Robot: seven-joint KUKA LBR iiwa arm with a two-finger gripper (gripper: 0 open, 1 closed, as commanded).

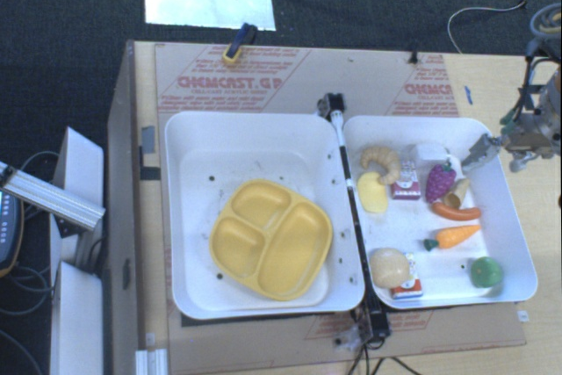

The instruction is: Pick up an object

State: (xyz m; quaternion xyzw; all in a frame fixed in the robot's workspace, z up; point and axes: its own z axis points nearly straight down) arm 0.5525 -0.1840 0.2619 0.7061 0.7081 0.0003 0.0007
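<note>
yellow was the divided plate (270,238) you saw in the left bin (189,189). the right bin (509,215) held your choices: a croissant (380,158), a lemon (372,192), purple grapes (441,182), two carrots (457,236), a green ball (486,272), and perhaps a bread roll (390,267). the gripper (492,149) hung over that bin's far right rim, above the counter (369,83); you could not tell whether its fingers were apart or together.

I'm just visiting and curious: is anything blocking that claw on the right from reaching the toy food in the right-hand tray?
Nothing visible does. The gripper hangs over the right bin's far right rim, and the purple grapes, sausage and carrot lie open below and to its left. They are crowded together, so picking one cleanly may be awkward.
</note>
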